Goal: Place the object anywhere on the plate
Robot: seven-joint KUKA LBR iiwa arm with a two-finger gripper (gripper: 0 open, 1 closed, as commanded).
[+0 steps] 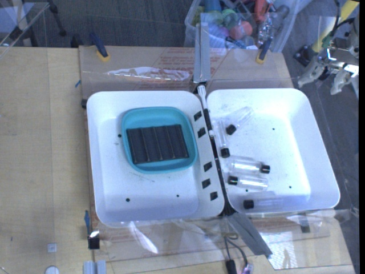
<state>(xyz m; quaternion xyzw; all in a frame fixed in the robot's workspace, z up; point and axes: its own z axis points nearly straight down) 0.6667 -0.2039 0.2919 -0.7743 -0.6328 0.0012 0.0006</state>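
A teal plate (129, 120) with rounded corners lies in the left white bin (102, 170). A dark, ribbed rectangular block (157, 143) rests flat on the middle of the plate. Several clear vials with black caps lie in the right white bin (302, 147): one (238, 119) near the divider at the back, two (249, 166) (248, 181) side by side lower down, and another (262, 202) at the front wall. My gripper (329, 68) hangs at the upper right, beyond the right bin's back corner, far from the plate and the vials.
A black-clipped divider (206, 153) runs between the two bins. A clear tub of colourful items (245, 10) stands behind the bins. Plastic sheeting and cables (239, 250) lie along the bench's front edge.
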